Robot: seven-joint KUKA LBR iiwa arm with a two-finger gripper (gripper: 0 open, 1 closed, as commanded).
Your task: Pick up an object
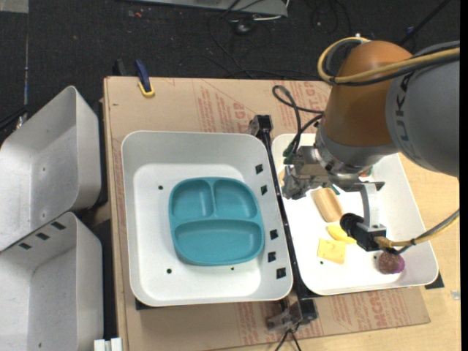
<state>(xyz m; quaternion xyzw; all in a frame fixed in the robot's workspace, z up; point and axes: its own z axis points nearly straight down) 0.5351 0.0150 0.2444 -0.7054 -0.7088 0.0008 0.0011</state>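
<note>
My gripper [295, 183] hangs over the left part of the right bin [417, 196], under the orange-banded wrist. Just to its right lies a tan cylinder-shaped piece [327, 205], close to the gripper, and I cannot make out any contact. Below that are a yellow wedge [331, 250] and a smaller yellow piece [336, 232]. A purple round thing [390, 262] sits near the bin's front right corner. Nothing shows between the fingers.
The left bin [139, 196] holds a teal divided plate [216, 221]. A black divider with clips runs between the two bins. Two tilted white trays [44, 167] stand off the bench at the left. Cables trail across the back of the bench.
</note>
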